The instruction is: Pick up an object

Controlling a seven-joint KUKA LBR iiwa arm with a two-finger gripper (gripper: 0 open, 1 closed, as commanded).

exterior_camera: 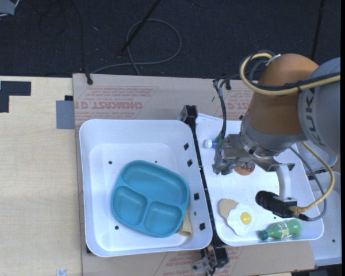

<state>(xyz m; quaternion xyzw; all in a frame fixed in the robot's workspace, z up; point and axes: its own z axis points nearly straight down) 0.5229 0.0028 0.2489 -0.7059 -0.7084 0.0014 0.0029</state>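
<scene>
Two white bins (98,148) side by side on cardboard sheet (132,99) over pale wooden bench (29,171), black cables (155,33) behind.

bench: a pale wood-grain surface (29,171), seen at the left of the camera view, with dark rectangular marks near its upper left.
cardboard sheet: a brown sheet (138,99) with red printed lettering is laid on the bench, under both bins; its edge is also seen below the bins.
left bin: a shallow white bin (98,137) is set on the cardboard, left of the divider.
right bin: a second white bin (313,226) is set just beside the first, on the right, partly covered by the arm.
floor: dark carpet (103,27) with loose cables is seen beyond the bench.
</scene>
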